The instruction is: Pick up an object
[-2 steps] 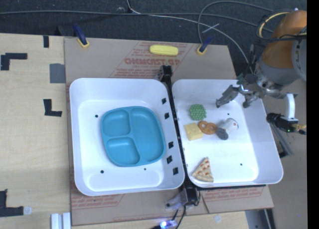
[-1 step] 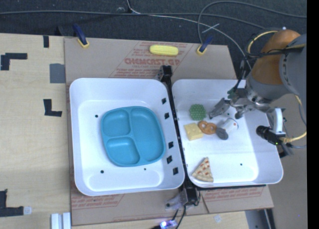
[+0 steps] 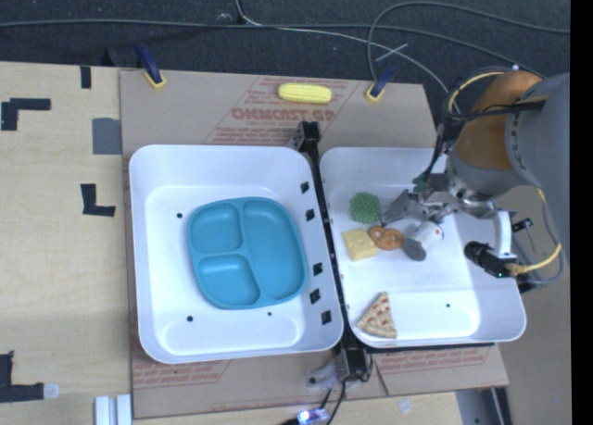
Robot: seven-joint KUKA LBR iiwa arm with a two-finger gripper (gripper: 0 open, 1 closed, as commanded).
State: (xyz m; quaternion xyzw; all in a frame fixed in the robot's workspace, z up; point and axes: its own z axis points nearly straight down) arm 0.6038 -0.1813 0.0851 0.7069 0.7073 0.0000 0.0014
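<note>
The right bin (image 3: pixel 463 317) holds a green broccoli-like piece (image 3: pixel 365 206), a yellow cheese block (image 3: pixel 359 244), a small orange-brown food piece (image 3: pixel 384 237) and a pizza slice (image 3: pixel 378 316). My gripper (image 3: pixel 405 232) reaches in from the right, low over the middle of this bin. It is open, with one finger (image 3: pixel 402 208) just above the orange-brown piece and the other (image 3: pixel 414 249) just to its right. The piece lies at the fingertips' left edge, not clearly between them. Nothing is lifted.
The left bin (image 3: pixel 157 173) holds a blue divided plate (image 3: pixel 246 252). A yellow corn-like toy (image 3: pixel 304 93) lies on the cardboard behind the bins, between two clamps (image 3: pixel 150 69) (image 3: pixel 379 86). The black divider (image 3: pixel 320 229) runs between the bins. Cables trail behind the arm (image 3: pixel 505 136).
</note>
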